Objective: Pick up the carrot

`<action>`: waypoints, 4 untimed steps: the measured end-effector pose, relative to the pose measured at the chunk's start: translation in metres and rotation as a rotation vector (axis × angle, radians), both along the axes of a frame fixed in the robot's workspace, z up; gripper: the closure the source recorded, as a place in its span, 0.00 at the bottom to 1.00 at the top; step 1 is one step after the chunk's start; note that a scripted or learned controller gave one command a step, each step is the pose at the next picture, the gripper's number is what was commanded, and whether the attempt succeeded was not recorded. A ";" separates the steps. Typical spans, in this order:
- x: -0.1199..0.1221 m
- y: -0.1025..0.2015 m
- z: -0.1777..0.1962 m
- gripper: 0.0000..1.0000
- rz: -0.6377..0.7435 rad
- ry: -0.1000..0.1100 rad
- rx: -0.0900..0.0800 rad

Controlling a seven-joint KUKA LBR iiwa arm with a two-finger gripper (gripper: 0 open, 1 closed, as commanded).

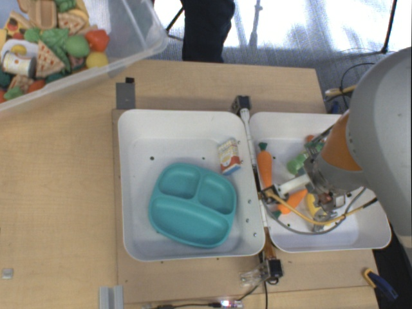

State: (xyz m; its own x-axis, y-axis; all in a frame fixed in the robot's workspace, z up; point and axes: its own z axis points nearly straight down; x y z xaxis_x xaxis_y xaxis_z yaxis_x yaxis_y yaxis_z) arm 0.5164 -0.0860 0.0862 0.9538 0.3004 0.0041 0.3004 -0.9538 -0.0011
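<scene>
Big grey arm (380, 127) coming in from the right, bent down over the right bin (360, 237), wrist low among the toys there. Left bin (129, 172) holding a teal divided plate (193, 205) and a small carton (228, 156) near the divider. Carrot (264, 166) lying along the right bin's left wall, green top pointing away, just beside the divider and apart from the gripper (322, 205). Can't tell if the claw is apart or together, too buried in cables and clutter. Probable trouble: gripper sitting over other orange and yellow bits, so easy to grab the wrong toy, or jam against the wall reaching for the carrot.
</scene>
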 end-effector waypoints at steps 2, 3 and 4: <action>-0.027 0.001 0.001 0.00 0.039 -0.006 -0.004; -0.027 0.001 0.001 0.00 0.039 -0.006 -0.004; -0.027 0.001 0.001 0.00 0.039 -0.006 -0.004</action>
State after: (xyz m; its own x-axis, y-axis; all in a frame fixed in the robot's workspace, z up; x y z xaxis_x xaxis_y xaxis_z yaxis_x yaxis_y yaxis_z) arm 0.4898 -0.0852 0.0868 0.9414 0.3372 0.0089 0.3372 -0.9414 0.0045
